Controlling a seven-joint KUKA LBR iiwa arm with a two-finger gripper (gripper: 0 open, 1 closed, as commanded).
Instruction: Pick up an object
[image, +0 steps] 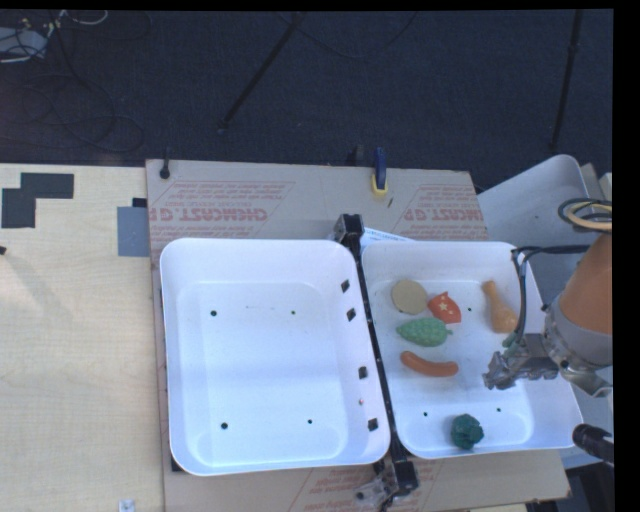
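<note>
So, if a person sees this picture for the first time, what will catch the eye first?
Probably the small coloured objects in the right bin: a round tan piece, a red piece, a light green lump, an orange sausage shape, an orange piece near the far right side, and a dark green lump at the near edge. Next, the gripper hangs over that bin's right side, beside the sausage shape.
</note>
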